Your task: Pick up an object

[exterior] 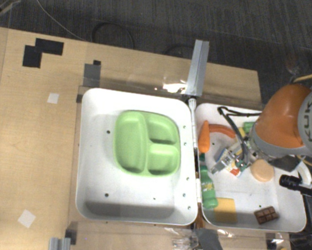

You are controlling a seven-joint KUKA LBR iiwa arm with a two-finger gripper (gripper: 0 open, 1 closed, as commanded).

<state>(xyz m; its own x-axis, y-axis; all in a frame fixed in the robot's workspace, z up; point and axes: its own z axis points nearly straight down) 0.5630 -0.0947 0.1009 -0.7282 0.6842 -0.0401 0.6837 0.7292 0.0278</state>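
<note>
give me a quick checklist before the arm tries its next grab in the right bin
1. Gripper is over the right bin: ok.
2. Something is between the fingers: cannot tell, the view is too cluttered there.
3. Targets are within the bin: ok; carrot, green bottle, yellow block, tan disc and brown piece all lie inside.
4. Free-standing target available: ok, the brown piece lies apart from the rest.
5. Green tray sits in the left bin, away from the arm: ok.
</note>
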